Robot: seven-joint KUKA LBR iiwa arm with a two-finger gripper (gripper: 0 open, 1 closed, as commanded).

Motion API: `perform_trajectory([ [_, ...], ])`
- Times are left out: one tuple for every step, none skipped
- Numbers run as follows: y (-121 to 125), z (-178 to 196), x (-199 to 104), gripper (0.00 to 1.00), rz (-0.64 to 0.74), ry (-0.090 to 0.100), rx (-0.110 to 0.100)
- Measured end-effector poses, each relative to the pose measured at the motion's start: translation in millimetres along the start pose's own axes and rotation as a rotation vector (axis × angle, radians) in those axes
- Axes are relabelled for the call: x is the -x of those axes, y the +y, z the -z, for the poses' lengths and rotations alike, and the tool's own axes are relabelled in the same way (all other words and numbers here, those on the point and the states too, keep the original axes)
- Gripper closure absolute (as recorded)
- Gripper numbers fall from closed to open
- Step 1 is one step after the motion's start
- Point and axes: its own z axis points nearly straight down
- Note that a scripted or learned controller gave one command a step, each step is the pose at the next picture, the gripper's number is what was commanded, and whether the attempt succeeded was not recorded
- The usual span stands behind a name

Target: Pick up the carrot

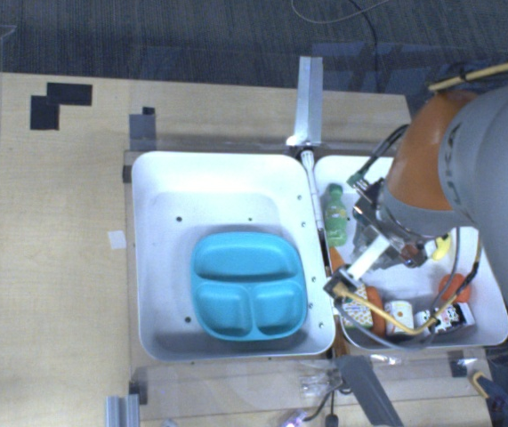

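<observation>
At the lower right of the frame, the gripper hovers beside the carrot in the right bin, its opening impossible to tell.

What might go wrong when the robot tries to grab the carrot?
1. The carrot lies squeezed among other small things near the right bin's front wall, so the claw may pinch a neighbour instead.
2. It sits close to the divider between the bins, so the claw may bump that wall.
3. The arm's cables droop over the clutter and may snag or push things.
</observation>
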Motion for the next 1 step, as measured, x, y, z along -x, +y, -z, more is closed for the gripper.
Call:
perform_trajectory([
  [18.8, -19.4, -72.0, 1.0, 0.097, -0.001, 0.001],
])
